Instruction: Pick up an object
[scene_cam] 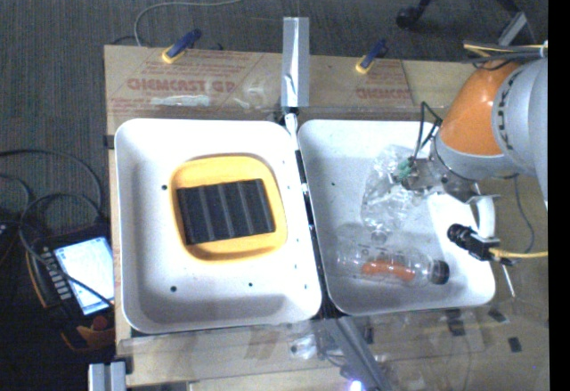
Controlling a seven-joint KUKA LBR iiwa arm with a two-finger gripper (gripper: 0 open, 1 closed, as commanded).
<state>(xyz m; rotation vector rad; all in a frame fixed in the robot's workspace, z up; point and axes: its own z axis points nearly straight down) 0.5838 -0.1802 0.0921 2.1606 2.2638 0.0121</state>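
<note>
arm [503,118] cut off at right edge, jaws hidden beneath it

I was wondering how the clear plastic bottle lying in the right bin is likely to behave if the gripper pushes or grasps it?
The clear plastic bottle lies on its side, so a push would probably roll it. It looks thin-walled and nearly empty, so likely light and apt to dent under squeezing. Its glossy surface may slip between fingers.

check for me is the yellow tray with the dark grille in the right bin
No, the yellow tray lies in the left bin; the right bin holds clear plastic items.
</note>
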